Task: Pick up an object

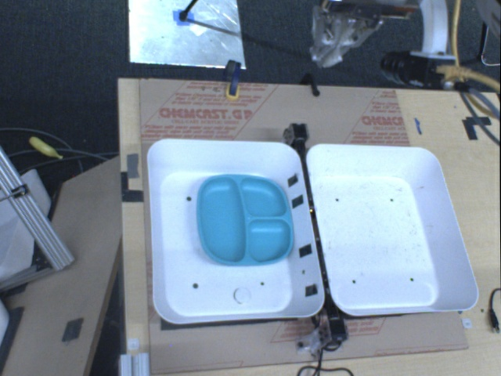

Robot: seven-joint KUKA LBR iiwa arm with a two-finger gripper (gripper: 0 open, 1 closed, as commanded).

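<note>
Gripper (pixel 335 36) is parked at the top of the frame, right of centre, well above and behind both bins, nowhere near the target. Whether it's spread or closed can't be told from this angle, too blurry and foreshortened, and nothing is seen held in it or touching it.

Working near to far: at the bottom edge some wires and a clip are seen at the seam between the bins. Next up, the left bin (pixel 168 288) holds the only pickable obj, a blue divided plate (pixel 241 219), lying flat around the middle of that bin, slightly toward its right wall. The right bin (pixel 450 288) sits just beside it, w/ only specks on its floor. Further back the cardboard sheet (pixel 203 112) under the bins is seen, then a shiny foil-ish square (pixel 184 22) at upper left.

For the step in hand, imo the plate should be approached from its rim, not the centre: it's flat and wide, so a top-down pinch in the middle prob won't get purchase. One of the raised dividers or the outer lip would be the better bet, w/ the wrist lined up across that ridge before descent. A long traverse down and left is needed first.
</note>
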